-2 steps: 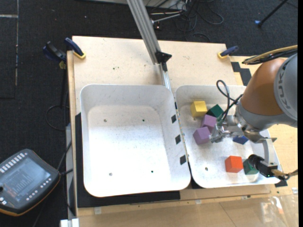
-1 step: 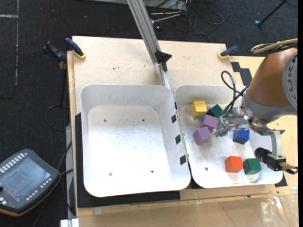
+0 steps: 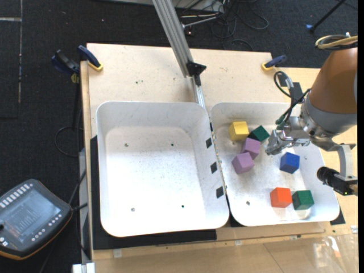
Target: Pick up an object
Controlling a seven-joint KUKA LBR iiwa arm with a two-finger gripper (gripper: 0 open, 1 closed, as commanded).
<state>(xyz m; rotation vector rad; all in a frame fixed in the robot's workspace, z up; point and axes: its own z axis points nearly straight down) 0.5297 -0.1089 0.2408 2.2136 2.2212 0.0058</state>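
**Ana:** Nearest the camera, at the lower left, a teach pendant (image 3: 29,218) lies on the dark floor. What sits on the worktop (image 3: 148,73)?

**Ben:** Two shallow white bins side by side. I judge they are placed this way so the arm, reaching in from three o'clock, can work over either one. The right bin (image 3: 327,212) holds all the blocks, loosely scattered, likely so the program can choose any of them.

**Ana:** Where is the claw (image 3: 275,143)?

**Ben:** Low over the right bin, near its centre, below the grey wrist and orange band. I cannot tell how it is set — the metal parts blur together, and I see no block in it.

**Ana:** And the blocks around it?

**Ben:** A dark green block (image 3: 260,133) sits just beside the claw at ten o'clock. A purple block (image 3: 252,146) is near at nine o'clock, with a yellow block (image 3: 239,131) beyond it. A second purple block (image 3: 243,162) lies at eight o'clock. A blue block (image 3: 289,162) is near at five o'clock. Well apart at six o'clock, an orange block (image 3: 280,197) touches a green block (image 3: 303,198).

**Ana:** Which seems the target?

**Ben:** Probably the dark green or first purple one — only a guess.
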